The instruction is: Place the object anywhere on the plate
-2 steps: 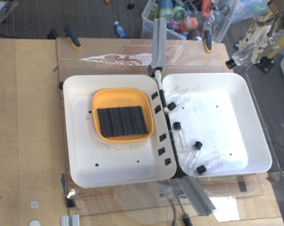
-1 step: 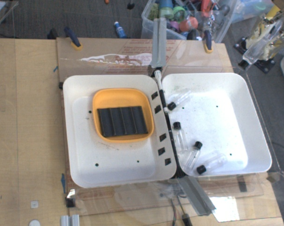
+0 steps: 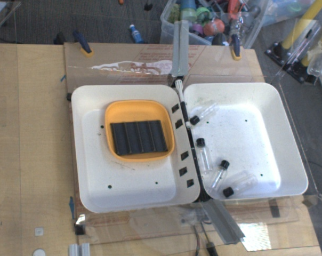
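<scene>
Capped clear vials (image 3: 223,179) sit front-left in right bin (image 3: 267,97); black ridged block (image 3: 138,137) lies flat on orange plate (image 3: 139,108) in left bin (image 3: 91,185), long axis left-right, the far bin for an arm entering from right; gripper state can't tell

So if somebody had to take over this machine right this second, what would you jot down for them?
Pincer: I can't report on it from this picture, so check it first.
Plate: the orange plate sits in the left bin, with a black ribbed block lying flat on it.
Right bin: several clear vials with black caps lie loose along its left and lower side.
Done: if the block was the object to place, the job looks finished.
Left: if a vial was meant, none is on the plate yet; one must be picked up and set there.
</scene>
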Controlling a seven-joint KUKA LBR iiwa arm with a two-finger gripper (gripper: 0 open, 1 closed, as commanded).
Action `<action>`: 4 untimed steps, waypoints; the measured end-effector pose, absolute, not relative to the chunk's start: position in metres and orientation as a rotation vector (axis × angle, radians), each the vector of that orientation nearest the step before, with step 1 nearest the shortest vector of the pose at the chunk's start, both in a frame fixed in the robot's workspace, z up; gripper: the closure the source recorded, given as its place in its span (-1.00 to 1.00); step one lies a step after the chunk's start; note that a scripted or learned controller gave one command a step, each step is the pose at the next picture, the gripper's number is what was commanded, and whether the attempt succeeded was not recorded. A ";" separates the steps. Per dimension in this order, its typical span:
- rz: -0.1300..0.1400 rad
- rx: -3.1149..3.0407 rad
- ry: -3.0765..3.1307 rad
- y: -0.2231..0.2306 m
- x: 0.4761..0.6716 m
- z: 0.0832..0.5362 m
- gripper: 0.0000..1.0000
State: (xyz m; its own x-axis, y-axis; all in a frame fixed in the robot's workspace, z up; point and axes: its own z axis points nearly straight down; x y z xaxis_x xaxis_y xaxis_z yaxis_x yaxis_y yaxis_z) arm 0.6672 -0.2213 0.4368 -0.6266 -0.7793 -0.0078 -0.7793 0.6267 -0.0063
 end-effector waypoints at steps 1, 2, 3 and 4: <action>-0.004 -1.789 2.572 -0.221 0.668 0.436 1.00; -0.004 -2.077 2.346 -0.221 0.668 0.436 1.00; -0.003 -2.531 1.849 -0.221 0.668 0.436 1.00; 0.002 -2.656 1.668 -0.215 0.667 0.435 1.00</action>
